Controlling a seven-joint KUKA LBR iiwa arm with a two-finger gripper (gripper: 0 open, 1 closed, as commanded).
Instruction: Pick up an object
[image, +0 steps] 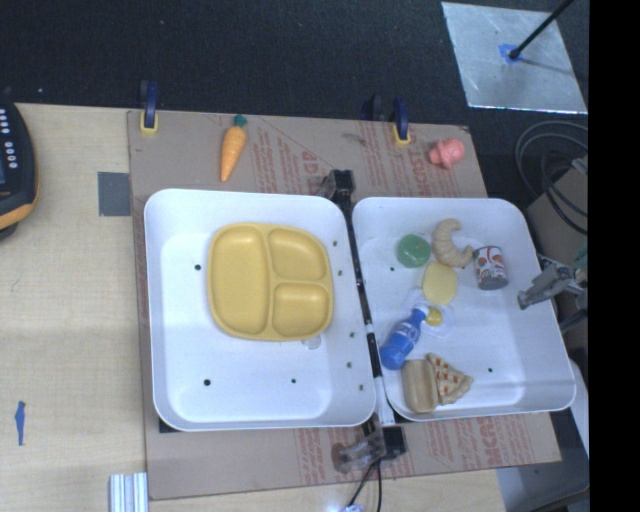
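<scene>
Camera view, pincer: the pincer (545, 288) shows at the right rim of the right bin, grey and partly cut off by the frame edge; I cannot tell its state, and nothing is seen held in it.
Camera view, right bin: the right bin (520, 375) holds the loose objects, all lying on its floor.
Camera view, green disc: a green round piece (412, 250) lies in the upper part of the right bin, just beside a tan croissant (452, 243).
Camera view, can: a small can (490, 267) with a red and white label lies on its side right of the croissant, nearest to the pincer.
Camera view, yellow piece: a pale yellow oval (439, 284) lies below the croissant.
Camera view, bottle: a blue bottle (402, 340) lies tilted near the left wall of the right bin.
Camera view, pizza: a pizza slice (450, 378) lies near the front wall, touching a tan bread-like piece (420, 386).
Camera view, left bin: the left bin (180, 380) bears a yellow divided plate (270, 280).
Camera view, bench: a toy carrot (232, 150) and a pink object (447, 152) lie on the bench (70, 300) behind the bins.
</scene>
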